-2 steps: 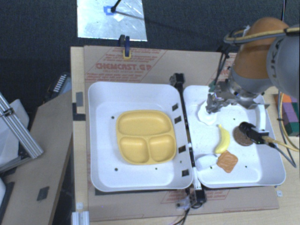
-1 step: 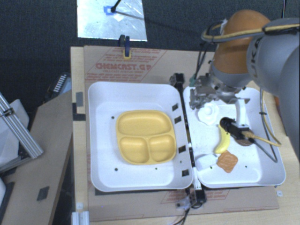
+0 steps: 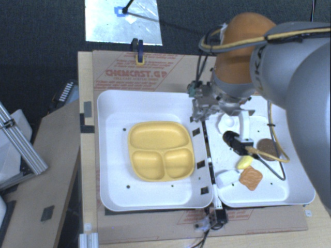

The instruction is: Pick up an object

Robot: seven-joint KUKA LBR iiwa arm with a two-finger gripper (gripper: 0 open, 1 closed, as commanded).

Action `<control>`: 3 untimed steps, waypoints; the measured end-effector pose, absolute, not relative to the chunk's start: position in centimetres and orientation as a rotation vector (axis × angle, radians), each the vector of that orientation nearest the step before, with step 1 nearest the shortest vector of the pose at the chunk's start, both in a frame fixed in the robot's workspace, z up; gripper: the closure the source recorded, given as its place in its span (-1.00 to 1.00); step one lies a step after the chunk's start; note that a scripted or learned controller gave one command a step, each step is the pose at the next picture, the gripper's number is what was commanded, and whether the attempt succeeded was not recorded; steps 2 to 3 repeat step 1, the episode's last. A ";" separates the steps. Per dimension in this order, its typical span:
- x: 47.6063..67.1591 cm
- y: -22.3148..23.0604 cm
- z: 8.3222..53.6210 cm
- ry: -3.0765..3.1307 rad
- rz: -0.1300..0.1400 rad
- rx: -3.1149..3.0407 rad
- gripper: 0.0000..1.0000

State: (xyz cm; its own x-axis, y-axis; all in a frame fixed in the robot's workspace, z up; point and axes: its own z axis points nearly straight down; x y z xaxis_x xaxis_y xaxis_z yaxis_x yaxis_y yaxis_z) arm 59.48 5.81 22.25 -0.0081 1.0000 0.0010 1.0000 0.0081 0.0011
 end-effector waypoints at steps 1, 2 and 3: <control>60.4 10.8 23.5 2.231 0.007 2.211 1.00; 60.4 10.8 23.5 2.231 0.007 2.211 1.00; 60.4 10.8 23.5 2.231 0.007 2.211 1.00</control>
